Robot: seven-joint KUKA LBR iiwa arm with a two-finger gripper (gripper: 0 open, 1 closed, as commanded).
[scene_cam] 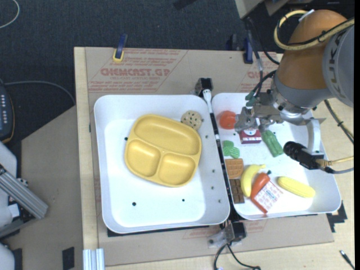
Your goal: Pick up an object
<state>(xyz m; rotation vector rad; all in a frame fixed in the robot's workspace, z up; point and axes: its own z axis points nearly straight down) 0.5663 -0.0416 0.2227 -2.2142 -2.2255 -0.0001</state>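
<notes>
While the bench (pixel 140 72) carries two white bins, the gripper (pixel 249 127) sits over the right bin (pixel 326 204), jaw state indeterminate. Toy food (pixel 259 181) crowds its left half. The left bin (pixel 112 167) holds a yellow tray (pixel 163 149); its margins stay open.

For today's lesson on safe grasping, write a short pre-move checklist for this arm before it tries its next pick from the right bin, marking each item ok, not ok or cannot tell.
1. Gripper is over the right bin: ok.
2. Jaws open or shut: cannot tell, the wrist hides them.
3. Something held already: cannot tell.
4. Targets within the bin: ok; red ball, green pickle, bananas lie there.
5. Items spaced for a clean grasp: not ok near the carrot, where things crowd together.
6. Yellow tray and cookie in the left bin, away from the arm: ok.
</notes>
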